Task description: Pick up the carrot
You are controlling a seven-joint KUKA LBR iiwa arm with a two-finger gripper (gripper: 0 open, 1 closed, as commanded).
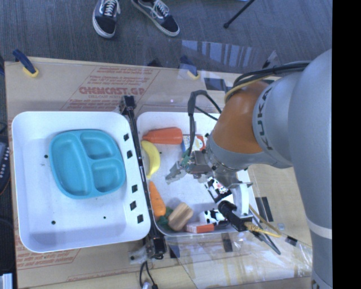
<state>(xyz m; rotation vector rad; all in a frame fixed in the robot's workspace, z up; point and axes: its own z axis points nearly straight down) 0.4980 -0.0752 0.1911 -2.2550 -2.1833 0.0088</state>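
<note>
Hovering over right bin (189, 195) centre: gripper (181, 169) open, empty; carrot (157, 200) along bin's left edge.

**Right bin** (163, 117): its right wall and much of its floor lie hidden beneath the arm (265, 124), which is itself cut off at the near right.
**Gripper** (179, 169): blurred, its outline lost against the white floor.
**Small multicoloured item** (188, 144), far in the right bin: crossed by a cable and half covered by the wrist; kind cannot be told.
**Black-and-white patterned item** (210, 216), near right: partly hidden by robot parts.
**Left shoe** (106, 16) and **right shoe** (159, 16): cut off by the far edge.
**Cardboard** (84, 76): its fine red print is too small to read.
</note>
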